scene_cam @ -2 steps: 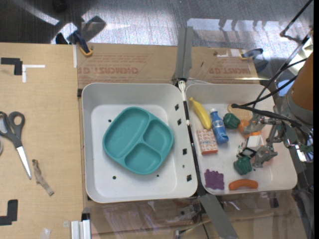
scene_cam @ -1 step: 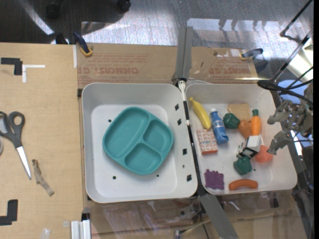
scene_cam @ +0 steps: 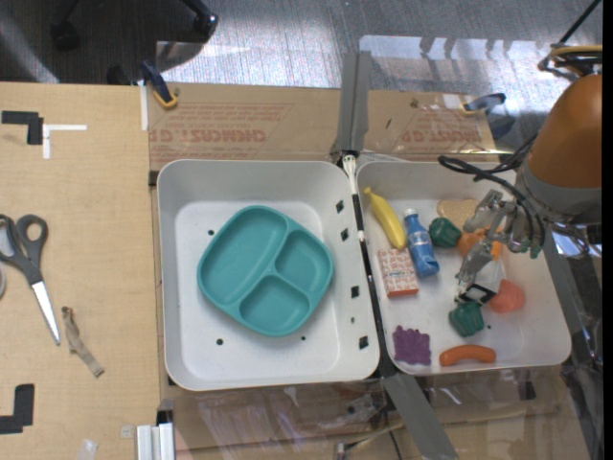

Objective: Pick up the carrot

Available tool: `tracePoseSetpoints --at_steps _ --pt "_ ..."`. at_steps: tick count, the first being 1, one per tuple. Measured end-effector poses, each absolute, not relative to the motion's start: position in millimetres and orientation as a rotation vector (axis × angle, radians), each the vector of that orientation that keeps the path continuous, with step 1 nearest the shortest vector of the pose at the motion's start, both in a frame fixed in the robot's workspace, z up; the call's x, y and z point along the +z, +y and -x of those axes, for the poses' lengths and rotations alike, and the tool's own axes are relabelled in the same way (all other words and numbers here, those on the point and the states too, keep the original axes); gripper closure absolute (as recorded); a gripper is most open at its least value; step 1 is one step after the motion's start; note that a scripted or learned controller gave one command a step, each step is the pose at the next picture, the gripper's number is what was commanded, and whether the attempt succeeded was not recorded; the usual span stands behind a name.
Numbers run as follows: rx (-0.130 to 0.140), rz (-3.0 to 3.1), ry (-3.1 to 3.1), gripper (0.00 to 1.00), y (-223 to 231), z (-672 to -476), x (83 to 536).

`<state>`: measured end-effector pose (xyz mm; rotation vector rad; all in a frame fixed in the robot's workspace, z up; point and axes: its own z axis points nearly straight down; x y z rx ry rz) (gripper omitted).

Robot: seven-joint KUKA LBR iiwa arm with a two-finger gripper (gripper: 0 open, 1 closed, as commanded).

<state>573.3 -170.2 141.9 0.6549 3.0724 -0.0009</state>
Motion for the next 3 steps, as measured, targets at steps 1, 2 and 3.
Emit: tracePoseSetpoints --at_steps 1,2,3 --pt "0.000 -0.856 3.012 0.00 -183 -608.6 97" --pt "0.002 -1.141 2.915 0.00 -180 -579.0 97" --pt "0.002 -1.475 2.763 0.00 -147 -554.5 96"
